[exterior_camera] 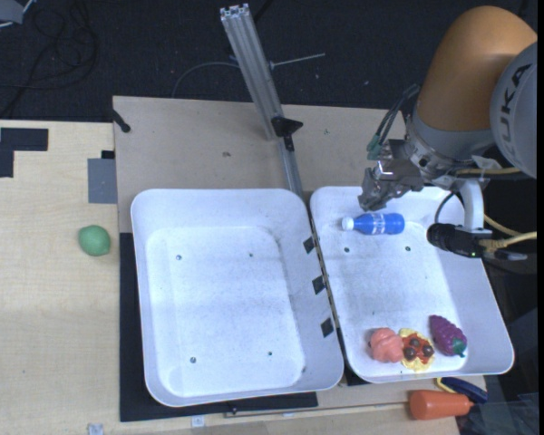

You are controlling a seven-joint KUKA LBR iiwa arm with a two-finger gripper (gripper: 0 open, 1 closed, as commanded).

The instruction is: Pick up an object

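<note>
A small blue bottle with a white cap lies on its side near the far edge of the right bin. My gripper hangs just above and behind the bottle, close to the bin's back wall. Near the front of the same bin lie an orange-pink toy fruit, a small yellow and red toy and a purple grape bunch.
The left bin stands beside the right one. A green ball rests on the bench far left. An orange carrot-like toy lies outside the right bin's front edge. A metal rail slants up behind the bins.
</note>
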